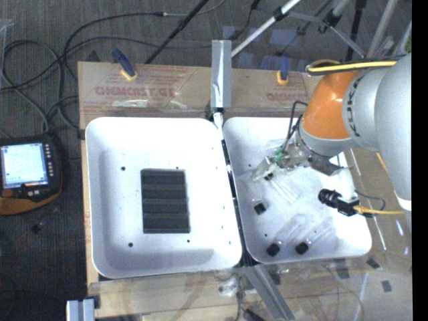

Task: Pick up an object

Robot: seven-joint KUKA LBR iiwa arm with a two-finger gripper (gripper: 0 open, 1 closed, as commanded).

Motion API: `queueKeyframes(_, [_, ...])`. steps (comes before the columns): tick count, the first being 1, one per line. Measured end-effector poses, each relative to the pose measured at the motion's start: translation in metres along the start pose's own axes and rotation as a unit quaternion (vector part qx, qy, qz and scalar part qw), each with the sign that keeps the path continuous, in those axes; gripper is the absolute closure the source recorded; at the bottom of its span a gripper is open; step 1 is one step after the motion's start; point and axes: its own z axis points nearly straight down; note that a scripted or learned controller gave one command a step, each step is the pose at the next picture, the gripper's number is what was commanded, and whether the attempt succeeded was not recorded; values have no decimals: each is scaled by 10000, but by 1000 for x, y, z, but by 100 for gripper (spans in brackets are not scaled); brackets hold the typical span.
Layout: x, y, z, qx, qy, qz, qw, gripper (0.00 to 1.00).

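Note:
My gripper (279,159) hangs low over the upper middle of the right bin (251,136), below the orange band of the wrist. Something clear with a green tint (266,170) lies right at its tip; whether it is held I cannot make out. A clear tube with a small black cap (259,207) lies just below and to the left of the gripper. Two more clear pieces with black caps (273,249) (301,247) rest near the front wall of that bin. A black ribbed rectangular block (164,200) lies flat in the middle of the left bin (107,146).
The two bins touch along a central ridge (229,179). A metal post (221,72) stands behind that junction. A handheld control pendant (27,169) lies on the floor to the left, with cables around it. The arm's grey body covers the bench's right side.

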Motion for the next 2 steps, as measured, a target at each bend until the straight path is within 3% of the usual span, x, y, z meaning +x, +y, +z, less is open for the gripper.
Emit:
queueKeyframes(1, [0, 2, -11, -29, 5, 2, 10000, 100])
queueKeyframes(2, [59, 59, -92, 40, 15, 158, 9999, 100])
